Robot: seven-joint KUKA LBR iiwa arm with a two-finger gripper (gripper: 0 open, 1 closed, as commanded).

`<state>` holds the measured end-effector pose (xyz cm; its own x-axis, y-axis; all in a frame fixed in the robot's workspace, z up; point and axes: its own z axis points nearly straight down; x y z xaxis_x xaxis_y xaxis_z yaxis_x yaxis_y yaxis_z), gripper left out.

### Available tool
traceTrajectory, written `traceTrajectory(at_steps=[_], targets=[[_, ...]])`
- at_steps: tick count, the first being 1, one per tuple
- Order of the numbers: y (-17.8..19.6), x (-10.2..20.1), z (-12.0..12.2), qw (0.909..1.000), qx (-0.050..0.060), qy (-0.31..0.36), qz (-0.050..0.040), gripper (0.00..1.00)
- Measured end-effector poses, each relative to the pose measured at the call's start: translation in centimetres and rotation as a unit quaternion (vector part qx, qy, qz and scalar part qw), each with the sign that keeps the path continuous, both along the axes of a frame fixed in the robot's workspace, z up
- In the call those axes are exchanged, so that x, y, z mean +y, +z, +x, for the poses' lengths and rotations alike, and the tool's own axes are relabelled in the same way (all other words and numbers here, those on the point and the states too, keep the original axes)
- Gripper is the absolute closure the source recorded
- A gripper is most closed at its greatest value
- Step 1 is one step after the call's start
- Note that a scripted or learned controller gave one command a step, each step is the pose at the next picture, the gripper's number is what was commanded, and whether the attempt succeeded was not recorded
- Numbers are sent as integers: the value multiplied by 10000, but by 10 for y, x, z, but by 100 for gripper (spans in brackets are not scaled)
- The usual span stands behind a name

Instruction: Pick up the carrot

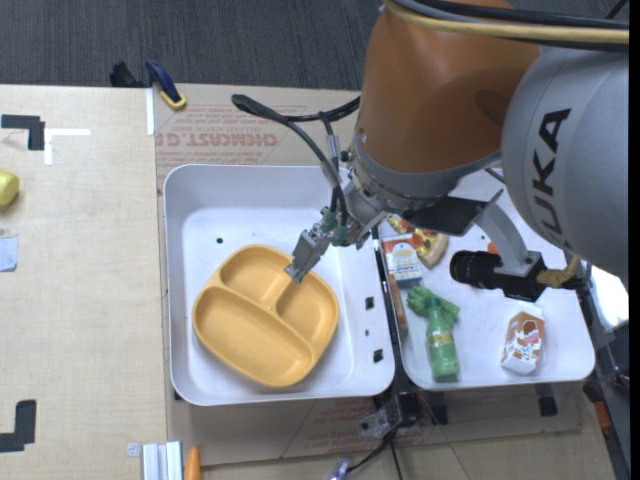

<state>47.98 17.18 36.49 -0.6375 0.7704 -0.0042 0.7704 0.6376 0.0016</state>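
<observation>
Your claw hangs low over the yellow divided plastic plate in the left shallow white bin, its tip above the ridge between the plate's compartments. You cannot tell whether it is open or closed, and nothing is visibly caught in it.

The plate takes up the middle and near part of that bin, leaving bare floor along the far wall and the right wall. The right white bin is more crowded: a small printed carton sits near the shared wall, a green plastic bottle lies just nearer the camera, and a white printed pouch lies well apart to the right.

An orange-red piece touches the carton, half under the arm. You cannot tell whether it is the carrot.

Both bins rest on brown cardboard on a pale bench, with dark floor beyond. Grey "KUKA" lettering reads on the arm, and the cardboard's red print sits upside down.
</observation>
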Motion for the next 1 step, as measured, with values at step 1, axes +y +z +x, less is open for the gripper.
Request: traceTrajectory(at_steps=[1], targets=[[-141, 37, -2, 9999, 29, -96, -2, 0]])
